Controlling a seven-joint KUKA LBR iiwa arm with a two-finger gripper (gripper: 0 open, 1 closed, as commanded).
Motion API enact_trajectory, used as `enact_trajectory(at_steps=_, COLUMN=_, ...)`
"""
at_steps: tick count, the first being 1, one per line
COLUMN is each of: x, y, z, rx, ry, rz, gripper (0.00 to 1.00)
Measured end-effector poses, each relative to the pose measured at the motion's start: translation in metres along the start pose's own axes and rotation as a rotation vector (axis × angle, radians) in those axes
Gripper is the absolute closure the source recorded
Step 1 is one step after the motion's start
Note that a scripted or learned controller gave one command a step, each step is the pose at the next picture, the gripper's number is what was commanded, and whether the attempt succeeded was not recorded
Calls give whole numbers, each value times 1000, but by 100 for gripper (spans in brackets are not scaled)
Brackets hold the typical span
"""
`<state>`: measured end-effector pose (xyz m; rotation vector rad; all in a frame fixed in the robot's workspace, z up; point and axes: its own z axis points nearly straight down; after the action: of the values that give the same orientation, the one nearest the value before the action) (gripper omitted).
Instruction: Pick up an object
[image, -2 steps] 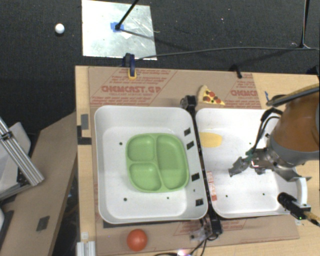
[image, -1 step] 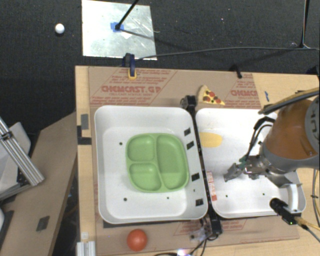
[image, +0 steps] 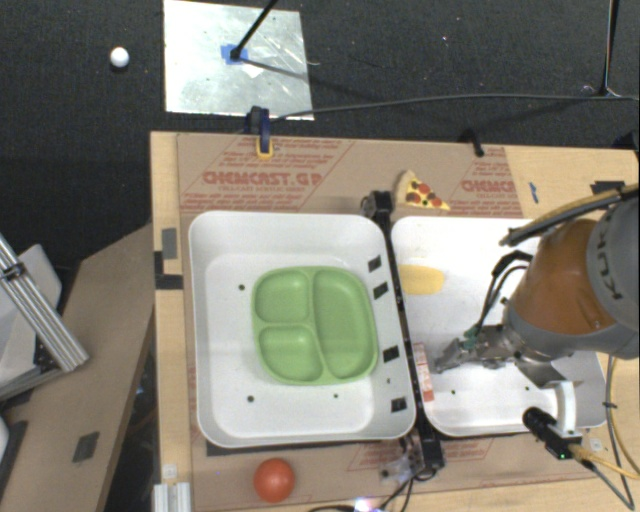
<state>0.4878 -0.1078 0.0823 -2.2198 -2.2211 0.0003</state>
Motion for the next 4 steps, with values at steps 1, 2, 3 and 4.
enact_trajectory(at_steps=1, x=0, y=2, z=-13, rx=-5, ry=0, rz=-1, gripper=100)
enact_trajectory(at_steps=2, x=4, y=2, z=-76, rx=-8, ry=-2, rz=-4, gripper=100)
enact_trajectory(at_steps=3, x=-5, y=9, z=-127, rx=-9, ry=-3, rz=-3, gripper=100)
enact_trajectory(at_steps=4, x=-5, y=11, z=-175, rx=-9, ry=-3, rz=-4, gripper=100)
